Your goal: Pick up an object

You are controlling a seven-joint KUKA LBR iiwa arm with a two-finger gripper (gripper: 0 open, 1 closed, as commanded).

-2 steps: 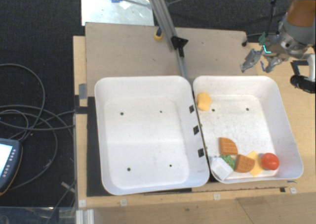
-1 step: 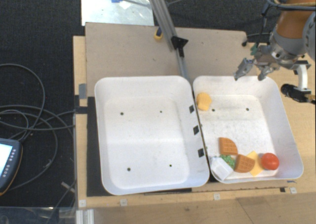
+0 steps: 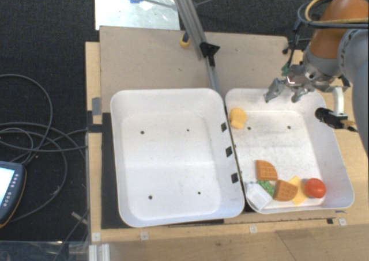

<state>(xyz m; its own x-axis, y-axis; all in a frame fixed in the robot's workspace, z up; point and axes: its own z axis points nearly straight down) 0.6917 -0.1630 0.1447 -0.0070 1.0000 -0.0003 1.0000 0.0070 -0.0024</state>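
Claw (image 3: 285, 93) open, holding nothing, over far edge of right bin (image 3: 331, 156); yellow lump (image 3: 237, 118) near its left wall, likely light, rounded, slippery – grip across middle

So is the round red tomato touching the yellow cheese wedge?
Touching. The camera view shows the round red tomato pressed against the yellow cheese wedge, no gap between.

the gripper (image 3: 285, 93) hangs over the right bin (image 3: 328, 139) far edge, a pile of items (image 3: 285, 188) at its near end.
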